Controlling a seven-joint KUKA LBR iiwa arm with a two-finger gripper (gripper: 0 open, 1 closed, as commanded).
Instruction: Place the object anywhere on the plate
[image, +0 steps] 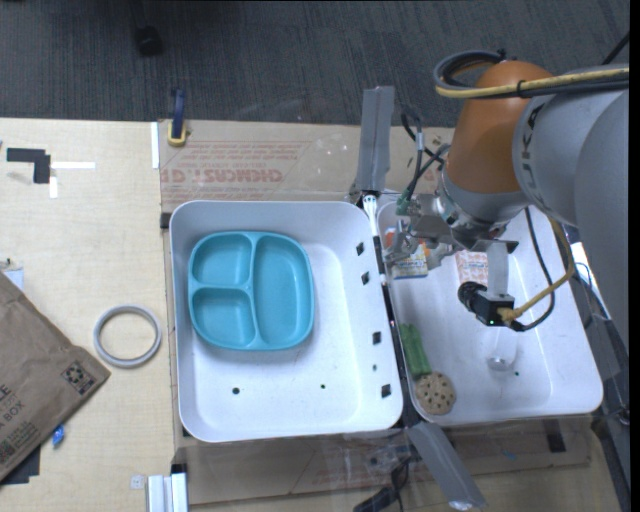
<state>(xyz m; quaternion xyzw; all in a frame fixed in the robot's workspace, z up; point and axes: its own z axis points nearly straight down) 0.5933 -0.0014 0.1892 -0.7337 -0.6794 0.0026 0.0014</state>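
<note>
You see the gripper low over the right bin, against the wall it shares with the left bin; whether it has hold of anything cannot be made out, as the wrist hides it. A small packet-like object lies just beneath. The blue plate lies well left of the gripper, in the left bin.

Plate in left bin (cookie in right bin, near front).
</note>
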